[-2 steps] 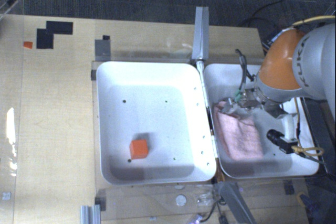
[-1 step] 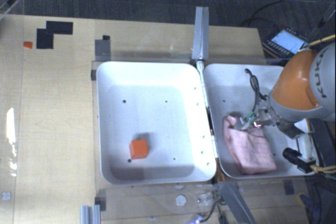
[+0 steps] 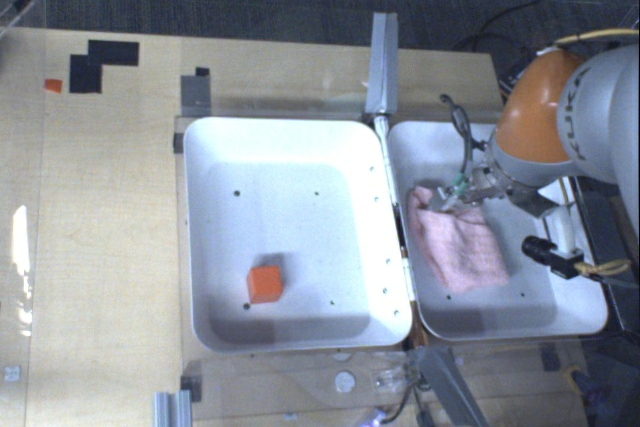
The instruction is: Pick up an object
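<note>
Cloth first: a pink cloth (image 3: 458, 248) lies crumpled in the right bin (image 3: 570, 310), and it is the thing nearest my claw (image 3: 462, 191). The claw hangs at the cloth's upper edge, right over the corner that faces the divider, and from my screen I cannot tell how far its fingers are parted or whether any fabric sits between them; the tips are too small and cluttered to read. So I will not call it a hold. The bulk of the cloth spreads below the claw, toward the bin's lower wall. Behind the claw, to its right, I see the arm's orange band (image 3: 535, 115) and the grey wrist (image 3: 605, 110), reaching in over the bin's right side. A dark cable fitting (image 3: 550, 255) sits below the wrist, just right of the cloth.

Left of the claw, a grey metal divider (image 3: 382, 65) runs between the two bins. Beyond it is the left bin (image 3: 280, 140). Well apart from the claw, down in that bin's lower left area, rests a small orange block (image 3: 265, 284). Farthest left, on the wooden bench (image 3: 100, 215), are black markers (image 3: 100, 63) and a tiny orange square (image 3: 53, 86).
</note>
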